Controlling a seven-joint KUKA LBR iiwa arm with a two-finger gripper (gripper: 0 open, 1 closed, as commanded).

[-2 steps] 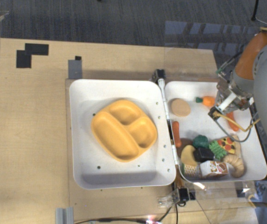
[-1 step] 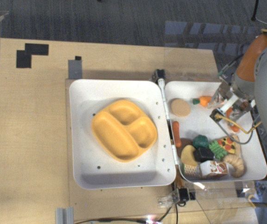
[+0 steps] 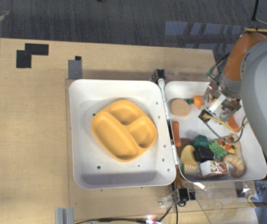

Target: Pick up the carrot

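Pale wooden bench (image 3: pixel 30 139), glossy yellow divided plate (image 3: pixel 124 129), slender orange carrot (image 3: pixel 175 133)

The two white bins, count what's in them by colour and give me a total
Yellow: 2, the divided plate in the left bin and a yellow piece.
Orange: 3, the carrot, a small orange piece and one at the right.
Green: 2.
Tan or brown: 2.
Total: 9 clear items; the crowded near end of the right bin may hide more.
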